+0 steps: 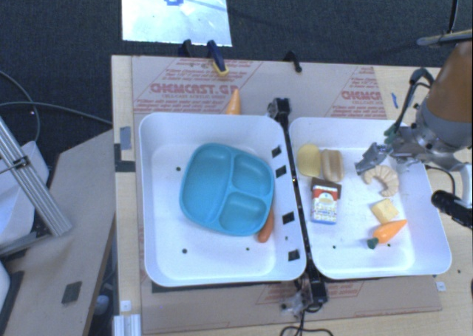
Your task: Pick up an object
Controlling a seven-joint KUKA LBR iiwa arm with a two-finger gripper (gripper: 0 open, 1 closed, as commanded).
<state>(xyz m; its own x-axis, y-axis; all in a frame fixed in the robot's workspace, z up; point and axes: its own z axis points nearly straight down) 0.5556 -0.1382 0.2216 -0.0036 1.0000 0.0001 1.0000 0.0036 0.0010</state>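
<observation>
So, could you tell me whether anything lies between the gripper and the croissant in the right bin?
Nothing visible does. The gripper is right at the croissant, at its upper left edge. The cheese wedge, carrot and small box lie off to the sides.

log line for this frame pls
phase: reaching | gripper: over right bin, beside croissant | holding: nothing seen | left bin: blue divided plate, carrot

My two bins (222, 272) are white. One holds a light blue divided tray (226, 188) and an orange carrot (265, 228). The other holds a pale croissant (385, 177), yellow cheese (383, 210) and a red-and-white carton (325, 200).
</observation>
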